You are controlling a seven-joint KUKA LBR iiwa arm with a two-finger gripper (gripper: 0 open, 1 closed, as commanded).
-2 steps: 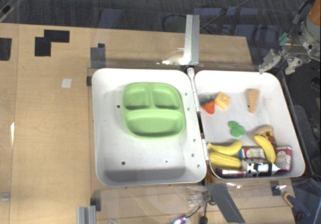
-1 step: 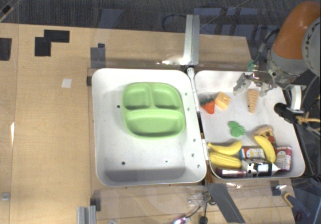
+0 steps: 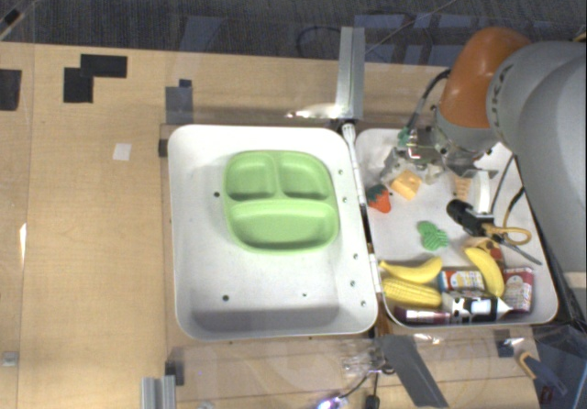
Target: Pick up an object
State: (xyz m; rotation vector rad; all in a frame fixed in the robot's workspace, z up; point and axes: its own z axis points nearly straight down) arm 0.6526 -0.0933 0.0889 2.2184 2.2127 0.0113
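Camera view looks down on a hand (image 3: 415, 155) low inside the right bin (image 3: 543, 311), at its far end. Closest to the hand, touching or almost touching it, lies a small orange block (image 3: 404, 185). I cannot tell if the hand is open or closed, or if it has the block. Just past the block, toward the left wall, sits a red and green toy (image 3: 378, 198). Farther off lies a green leafy toy (image 3: 432, 235). Farthest away, at the other end, rest two bananas (image 3: 411, 268) and some bottles (image 3: 472, 309). To do well, I think the hand should drop straight over the block, close softly, then lift slowly.
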